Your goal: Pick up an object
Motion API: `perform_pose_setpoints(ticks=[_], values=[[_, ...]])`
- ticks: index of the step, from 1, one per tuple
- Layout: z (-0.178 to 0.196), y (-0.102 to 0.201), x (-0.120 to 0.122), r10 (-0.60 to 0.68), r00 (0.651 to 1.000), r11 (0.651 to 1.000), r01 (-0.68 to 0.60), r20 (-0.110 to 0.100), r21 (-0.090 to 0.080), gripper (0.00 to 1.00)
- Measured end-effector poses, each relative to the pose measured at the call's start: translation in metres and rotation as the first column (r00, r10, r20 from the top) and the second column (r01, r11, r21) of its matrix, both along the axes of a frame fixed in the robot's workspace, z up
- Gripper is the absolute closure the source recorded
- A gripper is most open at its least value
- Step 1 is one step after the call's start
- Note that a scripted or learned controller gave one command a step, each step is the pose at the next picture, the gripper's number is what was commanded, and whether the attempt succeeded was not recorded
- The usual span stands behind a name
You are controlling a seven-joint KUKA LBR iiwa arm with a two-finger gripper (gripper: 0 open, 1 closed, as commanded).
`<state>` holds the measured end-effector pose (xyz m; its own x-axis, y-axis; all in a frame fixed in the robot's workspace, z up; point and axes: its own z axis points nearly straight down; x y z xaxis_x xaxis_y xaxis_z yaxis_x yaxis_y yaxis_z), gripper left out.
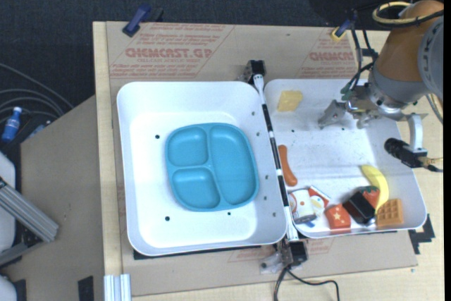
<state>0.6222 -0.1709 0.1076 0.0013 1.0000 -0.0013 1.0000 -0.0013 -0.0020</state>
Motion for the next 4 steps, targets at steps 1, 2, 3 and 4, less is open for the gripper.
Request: perform_pose_setpoints(ticks=[1,2,3,4], values=[[-0.024,0.062,-0.068,0.002,1.000,1.000,-0.002,-0.001,0.003,0.00],[-0.022,0.022,0.006,0.001,1.000,1.000,-0.001,0.003,0.001,0.00],[-0.012,0.022,0.007,0.002,1.000,1.000,-0.002,0.005,0.000,1.00],[-0.012,0.022,0.007,0.002,1.000,1.000,-0.002,0.004,0.000,0.00]])
